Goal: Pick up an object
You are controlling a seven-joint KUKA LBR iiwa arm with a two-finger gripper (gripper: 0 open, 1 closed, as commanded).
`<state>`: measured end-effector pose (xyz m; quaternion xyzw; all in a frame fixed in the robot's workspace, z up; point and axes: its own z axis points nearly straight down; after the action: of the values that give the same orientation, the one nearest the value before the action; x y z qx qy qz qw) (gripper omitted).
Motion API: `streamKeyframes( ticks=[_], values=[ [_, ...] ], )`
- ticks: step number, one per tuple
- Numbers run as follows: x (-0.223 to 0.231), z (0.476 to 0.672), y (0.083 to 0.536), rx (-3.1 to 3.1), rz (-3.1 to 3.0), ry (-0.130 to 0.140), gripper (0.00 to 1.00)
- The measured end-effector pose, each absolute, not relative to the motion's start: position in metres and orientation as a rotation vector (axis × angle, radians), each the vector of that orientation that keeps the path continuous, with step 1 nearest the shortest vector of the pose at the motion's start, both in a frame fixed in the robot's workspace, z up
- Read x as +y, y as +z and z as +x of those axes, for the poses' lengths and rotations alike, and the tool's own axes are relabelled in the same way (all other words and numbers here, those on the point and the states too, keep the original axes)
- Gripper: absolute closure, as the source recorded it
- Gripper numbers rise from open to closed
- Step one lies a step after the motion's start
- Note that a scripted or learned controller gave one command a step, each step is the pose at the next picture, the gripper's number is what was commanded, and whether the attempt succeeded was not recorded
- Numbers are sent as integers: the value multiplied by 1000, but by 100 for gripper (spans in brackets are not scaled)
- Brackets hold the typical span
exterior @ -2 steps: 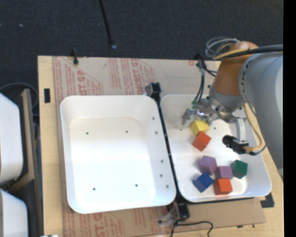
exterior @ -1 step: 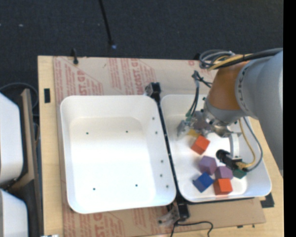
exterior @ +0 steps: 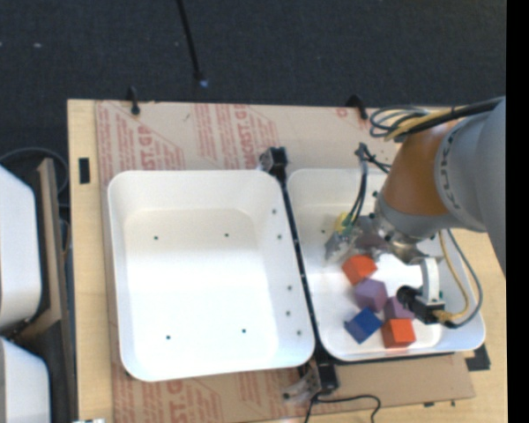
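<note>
In the right bin [exterior: 322,196] lie several small blocks. An orange block [exterior: 360,267] is nearest the gripper, with a purple block [exterior: 370,293] just below it. A blue block [exterior: 363,326] and a second orange block [exterior: 398,332] rest by the bin's front wall, and a smaller purple piece [exterior: 397,308] sits between them. My gripper [exterior: 348,239] is low in this bin, just above and left of the first orange block. The wrist hides its tip. Nothing is visibly held.
The left bin [exterior: 123,236] stands beside the right one, and a black clamp [exterior: 274,159] sits where their back corners meet. The grey arm with its orange band [exterior: 419,179] and its cables covers the right bin's back right part. White containers [exterior: 4,236] stand at the far left.
</note>
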<state>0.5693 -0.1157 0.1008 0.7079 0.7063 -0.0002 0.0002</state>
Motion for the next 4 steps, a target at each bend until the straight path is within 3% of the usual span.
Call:
streamKeyframes(
  ticks=[1,2,3,4],
  values=[
    [-129,591,101,2156,2285,1,0],
    [-153,545,101,2218,2224,-1,0],
    [-119,599,101,2224,2217,2,0],
    [-136,617,101,2220,2221,1,0]
  ],
)
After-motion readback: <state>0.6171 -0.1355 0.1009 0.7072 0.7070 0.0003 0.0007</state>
